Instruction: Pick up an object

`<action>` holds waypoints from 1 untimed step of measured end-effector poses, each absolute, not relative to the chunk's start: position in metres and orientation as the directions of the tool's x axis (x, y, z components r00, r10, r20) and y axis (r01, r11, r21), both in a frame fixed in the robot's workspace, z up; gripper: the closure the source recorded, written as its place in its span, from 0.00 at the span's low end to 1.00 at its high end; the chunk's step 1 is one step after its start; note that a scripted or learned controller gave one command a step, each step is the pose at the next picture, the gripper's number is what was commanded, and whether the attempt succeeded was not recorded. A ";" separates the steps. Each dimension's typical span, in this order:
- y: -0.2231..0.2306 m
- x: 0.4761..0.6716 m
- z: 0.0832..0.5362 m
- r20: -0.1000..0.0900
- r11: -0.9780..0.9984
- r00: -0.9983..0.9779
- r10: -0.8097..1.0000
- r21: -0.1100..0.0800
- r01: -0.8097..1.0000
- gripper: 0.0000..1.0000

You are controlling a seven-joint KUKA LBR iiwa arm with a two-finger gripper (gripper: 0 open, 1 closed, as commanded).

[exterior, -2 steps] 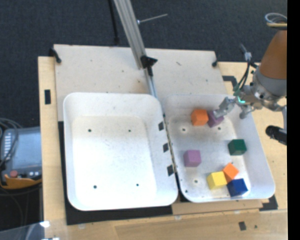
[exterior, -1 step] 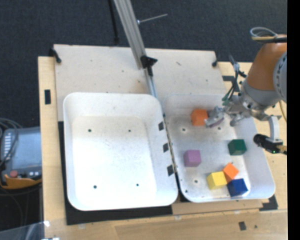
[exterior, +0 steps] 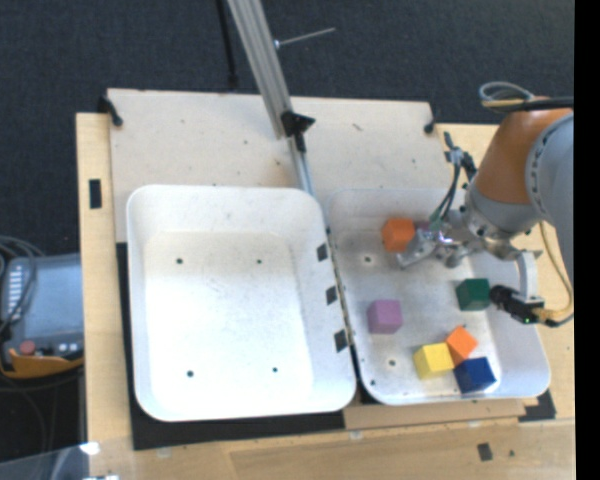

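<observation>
The right bin [exterior: 510, 368] holds several small blocks. An orange block [exterior: 398, 233] lies in its upper middle, and my gripper [exterior: 416, 252] sits low in the bin right beside it, at the block's lower right; whether they touch I cannot tell. A purple cube [exterior: 384, 315] lies below the gripper. A green cube [exterior: 472, 294] sits to the gripper's lower right. Near the front edge a yellow cube [exterior: 433, 359], a second orange cube [exterior: 462, 342] and a blue cube [exterior: 475, 374] huddle together.
The left bin [exterior: 230, 298] stands next to the right one, their walls meeting around x 355. A slanted metal rail [exterior: 265, 58] runs from the top down to the bins' shared corner. The arm's orange band [exterior: 510, 163] is over the right bin's far right side.
</observation>
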State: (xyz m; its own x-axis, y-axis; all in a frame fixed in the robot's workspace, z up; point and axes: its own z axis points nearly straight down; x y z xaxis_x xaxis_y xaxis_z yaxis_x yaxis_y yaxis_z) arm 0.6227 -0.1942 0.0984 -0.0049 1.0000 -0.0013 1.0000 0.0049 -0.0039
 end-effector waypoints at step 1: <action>-0.195 0.625 0.113 -0.003 0.006 -0.006 1.000 0.004 1.000 1.00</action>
